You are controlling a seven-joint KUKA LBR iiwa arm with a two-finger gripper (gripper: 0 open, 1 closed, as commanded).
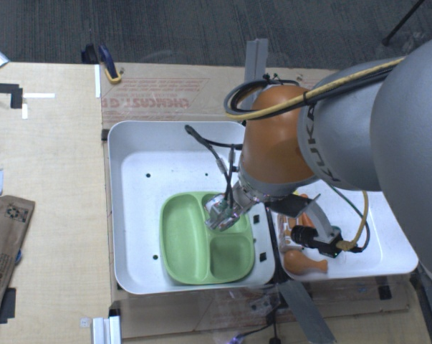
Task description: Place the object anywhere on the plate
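Here the hand (221, 216) hangs over the green plate (187, 242) (3 compartments) toward its 2 o'clock edge; its grip cannot be told.

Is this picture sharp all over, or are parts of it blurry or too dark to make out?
In the camera view the green plate and the white bin are evenly lit and clear; the gripper is small and smeared, so its detail is lost; the big grey arm close to the lens looks soft.

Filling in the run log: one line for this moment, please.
pincer: over green plate | plate: left bin | orange object: right bin
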